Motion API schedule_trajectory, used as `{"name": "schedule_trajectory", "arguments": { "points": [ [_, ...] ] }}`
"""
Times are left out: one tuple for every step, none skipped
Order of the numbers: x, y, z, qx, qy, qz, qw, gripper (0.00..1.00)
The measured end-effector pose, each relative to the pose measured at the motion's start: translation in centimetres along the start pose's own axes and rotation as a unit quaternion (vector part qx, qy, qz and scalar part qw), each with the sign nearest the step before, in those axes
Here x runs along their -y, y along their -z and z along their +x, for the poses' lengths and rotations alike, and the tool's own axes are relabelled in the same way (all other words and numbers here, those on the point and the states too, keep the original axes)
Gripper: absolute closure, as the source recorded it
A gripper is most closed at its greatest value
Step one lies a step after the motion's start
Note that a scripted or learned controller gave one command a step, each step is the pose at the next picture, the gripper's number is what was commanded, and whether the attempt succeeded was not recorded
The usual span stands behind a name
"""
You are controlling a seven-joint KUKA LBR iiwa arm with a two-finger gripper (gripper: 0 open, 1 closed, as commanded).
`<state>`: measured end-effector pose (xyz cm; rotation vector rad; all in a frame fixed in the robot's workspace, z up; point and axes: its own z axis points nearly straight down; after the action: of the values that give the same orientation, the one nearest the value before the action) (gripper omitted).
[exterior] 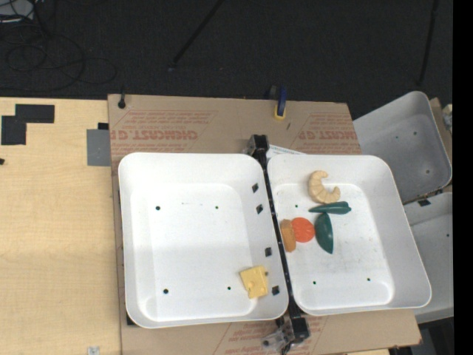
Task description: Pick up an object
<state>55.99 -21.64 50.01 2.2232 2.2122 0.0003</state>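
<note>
The left bin [148,198] holds a yellow cheese-like block [255,282] near its front right corner. In the right bin [399,272] a tan croissant-shaped piece [322,187] lies toward the back. Just in front of it are a dark green pod [330,208] and a dark green leaf-shaped piece [324,232]. An orange-red round piece [302,230] sits beside the leaf, and a light brown piece [287,237] touches it on the left, against the bin's left wall.
The two bins meet at a black clamp strip [270,224] running front to back. A cardboard sheet [192,124] lies under them. A grey metal plate [414,143] stands at the right. The wooden bench [52,235] extends left.
</note>
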Motion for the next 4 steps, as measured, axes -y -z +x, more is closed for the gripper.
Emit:
{"name": "schedule_trajectory", "arguments": {
  "points": [
    [-8.7, -3.6, 11.5, -0.004, 0.009, 0.004, 0.9999, 0.0],
    [-4.5, 4.3, 4.2, 0.001, -0.001, -0.001, 1.0, 0.0],
    [-4.7, 3.7, 4.6, -0.002, 0.003, 0.003, 1.0, 0.0],
    [-1.8, -17.3, 0.3, -0.004, 0.001, 0.011, 0.9999, 0.0]
  ]
}}
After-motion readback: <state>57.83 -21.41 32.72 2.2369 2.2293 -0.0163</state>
